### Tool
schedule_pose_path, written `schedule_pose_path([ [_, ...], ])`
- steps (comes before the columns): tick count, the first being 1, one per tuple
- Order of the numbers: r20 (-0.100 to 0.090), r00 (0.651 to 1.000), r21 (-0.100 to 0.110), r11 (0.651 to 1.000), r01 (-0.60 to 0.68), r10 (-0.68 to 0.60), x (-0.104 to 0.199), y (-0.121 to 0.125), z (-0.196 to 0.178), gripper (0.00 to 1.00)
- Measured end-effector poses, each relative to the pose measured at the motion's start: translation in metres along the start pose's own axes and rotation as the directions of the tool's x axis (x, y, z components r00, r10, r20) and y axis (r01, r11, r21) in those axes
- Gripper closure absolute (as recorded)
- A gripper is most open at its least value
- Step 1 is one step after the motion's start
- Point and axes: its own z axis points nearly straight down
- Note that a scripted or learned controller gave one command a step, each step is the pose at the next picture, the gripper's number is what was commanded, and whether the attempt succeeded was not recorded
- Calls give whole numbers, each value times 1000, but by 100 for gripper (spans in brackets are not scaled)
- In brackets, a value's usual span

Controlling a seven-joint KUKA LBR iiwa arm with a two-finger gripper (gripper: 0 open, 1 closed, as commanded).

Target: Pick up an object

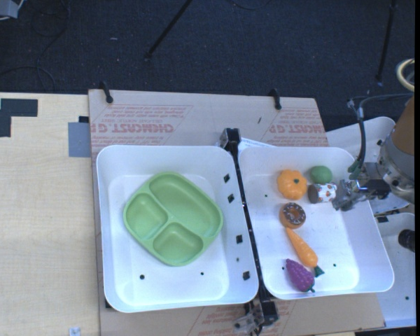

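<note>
Carrot [302, 247] lying lengthwise in right bin [367, 271], green top toward near edge; tool [344, 196] by far-right edge, grip impossible to tell.

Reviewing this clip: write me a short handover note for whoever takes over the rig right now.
End effector: low at the right bin's far right side, beside a small white-and-brown toy; grip state unclear.
Right bin: orange pumpkin, green ball, donut, carrot, purple eggplant.
Left bin: green divided plate.
Done: nothing visibly lifted.
Left: grasp one object and raise it.
</note>
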Motion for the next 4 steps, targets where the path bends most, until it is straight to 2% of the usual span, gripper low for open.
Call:
schedule_pose_path([
  [1, 0, 1000, 1, 1000, 1, -1, 54, 9, 20, 100],
  [3, 1, 1000, 0, 1000, 0, 0, 154, 16, 17, 100],
  [4, 1, 1000, 0, 1000, 1, -1, 210, 29, 23, 100],
])
